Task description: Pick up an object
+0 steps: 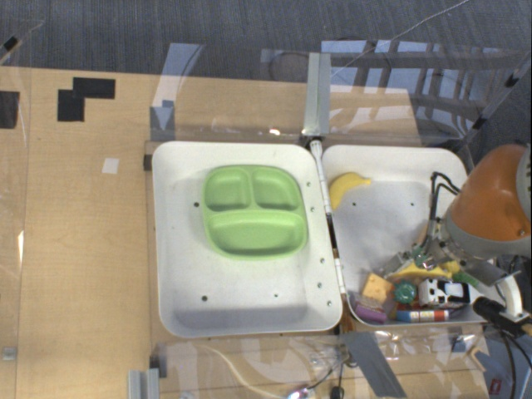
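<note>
The right bin [391,214] holds a yellow banana [345,188] near its far left corner. A heap of small things lies in its near right corner: a cheese-coloured block [376,288], a teal ball [405,293], a purple piece [371,310], a marker [426,314], a black-and-white toy [442,292] and a flat yellow piece [414,269]. My gripper [428,261] reaches down into this heap just above the yellow piece, below the orange band [495,202]. The wrist hides whatever lies under it.
The left bin [174,306] carries a green divided plate [253,210] in its middle. A metal rail [326,214] separates the two bins. Cables run along the arm [436,191]. Bare white floor spans the right bin's far half.
</note>
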